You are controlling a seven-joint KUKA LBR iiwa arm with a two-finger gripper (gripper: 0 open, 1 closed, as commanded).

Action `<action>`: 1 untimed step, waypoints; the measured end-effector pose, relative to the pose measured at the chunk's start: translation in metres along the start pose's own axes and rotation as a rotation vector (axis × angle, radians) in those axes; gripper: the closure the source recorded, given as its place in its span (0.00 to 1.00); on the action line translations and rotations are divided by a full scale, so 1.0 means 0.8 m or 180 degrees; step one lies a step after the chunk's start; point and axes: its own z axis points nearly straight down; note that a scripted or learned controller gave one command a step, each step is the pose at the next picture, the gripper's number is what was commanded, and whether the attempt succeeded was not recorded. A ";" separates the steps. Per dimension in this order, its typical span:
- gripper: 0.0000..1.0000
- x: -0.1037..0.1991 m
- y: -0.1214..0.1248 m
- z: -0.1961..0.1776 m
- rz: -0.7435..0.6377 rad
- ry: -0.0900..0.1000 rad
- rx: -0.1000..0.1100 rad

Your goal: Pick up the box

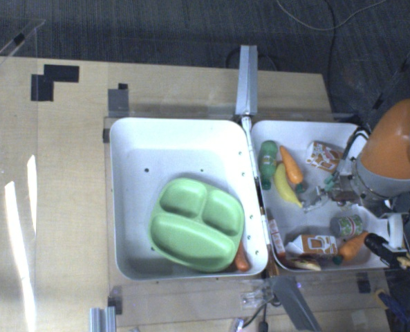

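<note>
An orange and white carton box [315, 243] lies on its side near the front of the right bin [301, 125]. A smaller red and white box [323, 156] lies flat toward the back of the same bin. My gripper [318, 194] hangs low over the middle of the right bin, between the two boxes and just right of a yellow banana [286, 185]. No object shows in it. The grey arm with its orange band [391, 147] comes in from the right.
The right bin also holds a green bottle [267, 156], a carrot [291, 164], a small can [348, 225] and a second carrot [353, 246]. A green sectioned tray [196, 223] lies in the left bin [170, 144], with an orange item [240, 260] at its front corner.
</note>
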 end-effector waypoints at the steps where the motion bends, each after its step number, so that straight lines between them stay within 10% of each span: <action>1: 0.00 0.045 0.026 0.031 -0.0032 -0.0004 -0.0027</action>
